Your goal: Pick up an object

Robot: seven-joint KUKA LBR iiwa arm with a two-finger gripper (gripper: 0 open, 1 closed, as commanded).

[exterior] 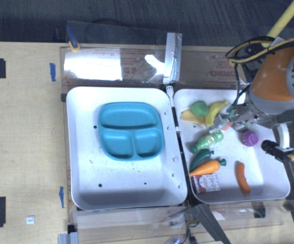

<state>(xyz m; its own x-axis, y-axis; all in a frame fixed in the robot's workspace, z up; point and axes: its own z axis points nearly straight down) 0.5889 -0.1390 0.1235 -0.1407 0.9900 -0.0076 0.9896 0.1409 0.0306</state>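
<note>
I see the toy foods in the right bin point(276, 187): a yellow banana point(214, 112), a green pear point(198, 108), a carrot point(205, 169), a purple grape point(249, 138) and an orange sausage point(242, 177). My gripper point(230, 118) is low beside the banana; its grasp I cannot tell. A blue tray point(130, 130) lies in the left bin point(80, 151).

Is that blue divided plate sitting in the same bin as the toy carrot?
No, the blue divided plate lies in the left bin, while the toy carrot lies in the right bin.
</note>
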